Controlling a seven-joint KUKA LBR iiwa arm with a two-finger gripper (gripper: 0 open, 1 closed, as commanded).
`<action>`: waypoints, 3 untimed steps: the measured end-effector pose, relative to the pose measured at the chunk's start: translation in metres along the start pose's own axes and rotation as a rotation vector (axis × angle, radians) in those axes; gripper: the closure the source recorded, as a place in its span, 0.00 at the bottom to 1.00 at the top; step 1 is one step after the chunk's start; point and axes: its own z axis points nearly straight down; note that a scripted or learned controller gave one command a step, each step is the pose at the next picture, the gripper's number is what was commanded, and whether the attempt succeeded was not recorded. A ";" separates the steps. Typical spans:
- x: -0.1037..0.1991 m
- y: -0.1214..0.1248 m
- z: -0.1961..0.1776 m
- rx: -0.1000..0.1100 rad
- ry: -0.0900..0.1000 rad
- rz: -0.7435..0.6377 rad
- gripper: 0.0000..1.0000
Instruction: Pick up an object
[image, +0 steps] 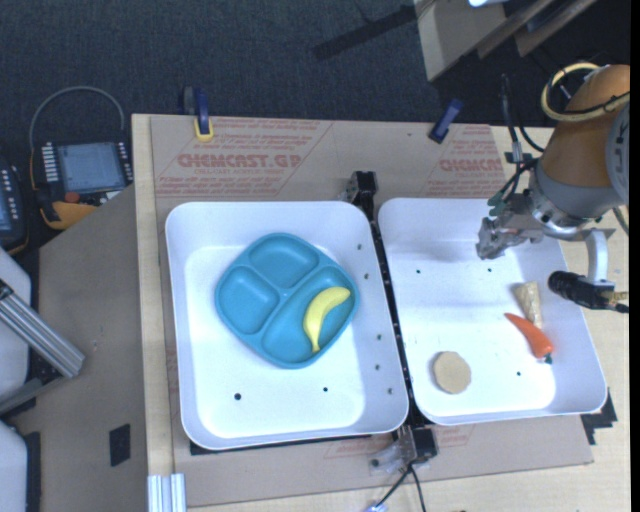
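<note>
My gripper (497, 240) hangs over the back of the right bin (430, 240), above bare white floor. In the same bin a beige wedge-shaped piece (528, 300) lies right of and in front of the gripper. An orange carrot (530, 336) lies just in front of the wedge. A round tan cookie (452, 372) rests near the bin's front middle. The left bin (200, 330) holds a blue divided plate (265, 290) with a yellow banana (322, 312) in its right-hand compartment. Nothing shows in the gripper.
The grey arm with its orange band (585, 130) reaches in from the upper right, with cables beside it. A black part (580, 290) juts over the right bin's right rim. Clamps (203, 122) hold the cardboard-covered bench at the back.
</note>
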 end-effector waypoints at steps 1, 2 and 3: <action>-0.002 0.006 -0.065 -0.003 -0.001 -0.002 1.00; -0.002 0.007 -0.072 0.002 0.001 -0.001 1.00; 0.050 0.012 -0.067 0.008 0.005 -0.006 1.00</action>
